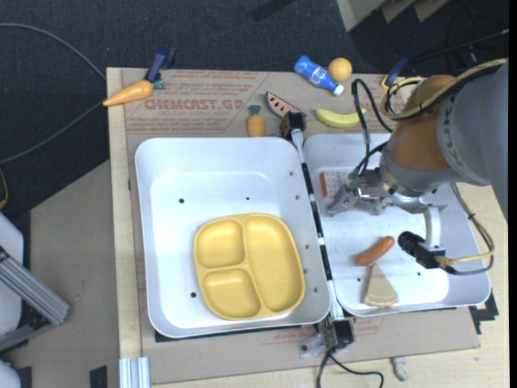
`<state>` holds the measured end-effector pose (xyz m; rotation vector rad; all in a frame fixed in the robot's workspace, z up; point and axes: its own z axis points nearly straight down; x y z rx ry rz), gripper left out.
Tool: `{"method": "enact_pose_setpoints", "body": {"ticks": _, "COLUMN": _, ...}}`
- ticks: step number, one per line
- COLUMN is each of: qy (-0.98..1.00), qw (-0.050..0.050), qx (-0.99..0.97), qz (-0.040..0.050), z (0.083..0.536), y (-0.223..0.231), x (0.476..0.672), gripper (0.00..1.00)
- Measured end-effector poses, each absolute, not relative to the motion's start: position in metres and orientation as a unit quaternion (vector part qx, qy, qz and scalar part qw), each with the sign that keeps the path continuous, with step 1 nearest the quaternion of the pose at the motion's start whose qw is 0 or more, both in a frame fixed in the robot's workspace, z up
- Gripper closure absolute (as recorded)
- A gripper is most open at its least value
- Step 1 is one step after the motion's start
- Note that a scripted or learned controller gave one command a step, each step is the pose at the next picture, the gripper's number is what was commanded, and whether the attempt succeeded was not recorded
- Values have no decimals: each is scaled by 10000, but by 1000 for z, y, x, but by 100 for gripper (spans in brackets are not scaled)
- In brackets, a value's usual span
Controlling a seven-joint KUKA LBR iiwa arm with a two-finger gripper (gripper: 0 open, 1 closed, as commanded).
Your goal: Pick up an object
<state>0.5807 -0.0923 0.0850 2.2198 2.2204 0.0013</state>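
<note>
Bench: wooden board [202, 95] with red printed lettering, standing on dark carpet, bearing two shallow white bins side by side.
Left bin [161, 168]: holds a yellow divided plate [249, 265] with three compartments, lying toward the near edge.
Right bin [460, 285]: holds a small red sausage [375, 251] and, just below it, a tan wedge [379, 289] shaped like a slice of bread or cheese; the two lie close together, and I cannot tell whether they touch.
Red patch [324, 183]: a flat reddish thing near the right bin's left wall, too small to tell what it is.
My arm [460, 132]: grey with an orange band, reaching in from the right and covering the far part of the right bin.
My pincer [347, 199]: down in the right bin, above and to the left of the sausage and apart from it; the metal tips are blurred and I cannot tell whether they are wide or narrow, nor whether anything sits between them.
Behind the bins: a carrot [129, 94] at the far left corner, a small orange bottle [256, 124], a watermelon slice [279, 103], a banana [338, 119], a blue bottle [317, 74] and an orange ball [341, 69].
Cables: black cable [436, 257] looping over the right bin's right side.
</note>
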Motion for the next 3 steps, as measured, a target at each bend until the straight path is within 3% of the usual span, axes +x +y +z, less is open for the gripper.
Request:
{"method": "enact_pose_setpoints", "body": {"ticks": 1, "qy": 7064, "qw": -7, "qx": 7078, "qz": -10, "z": 84, "y": -143, "x": 510, "gripper": 0}}
{"method": "enact_pose_setpoints", "body": {"ticks": 2, "qy": 7066, "qw": 0, "qx": 7076, "qz": 2, "z": 94, "y": -142, "x": 511, "gripper": 100}}
{"method": "enact_pose_setpoints", "body": {"ticks": 3, "qy": 7080, "qw": 9, "qx": 7063, "qz": 13, "z": 186, "y": -77, "x": 566, "gripper": 100}}
